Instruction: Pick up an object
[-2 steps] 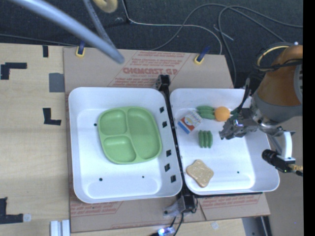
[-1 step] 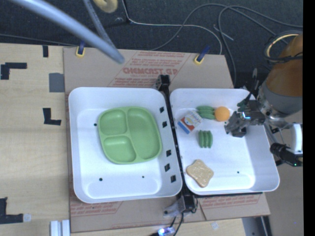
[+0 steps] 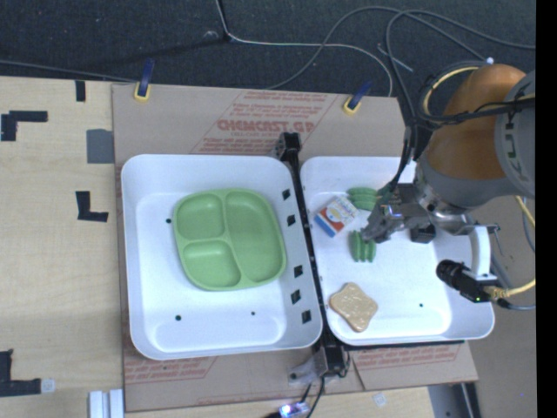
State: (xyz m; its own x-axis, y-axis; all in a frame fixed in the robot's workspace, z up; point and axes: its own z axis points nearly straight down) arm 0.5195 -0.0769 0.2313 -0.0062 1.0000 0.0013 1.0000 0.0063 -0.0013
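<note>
In the right bin lie a green toy piece near the middle, another green piece further back, a small white, red and blue packet, and a tan biscuit-like piece at the front. My gripper hangs low over the right bin, its tip just right of and above the middle green piece. The arm's body covers the bin's right rear part.
The left bin holds a green divided plate. A black divider runs between the bins. Cables trail over the dark backdrop, and the arm's black fittings overhang the right bin's right side.
</note>
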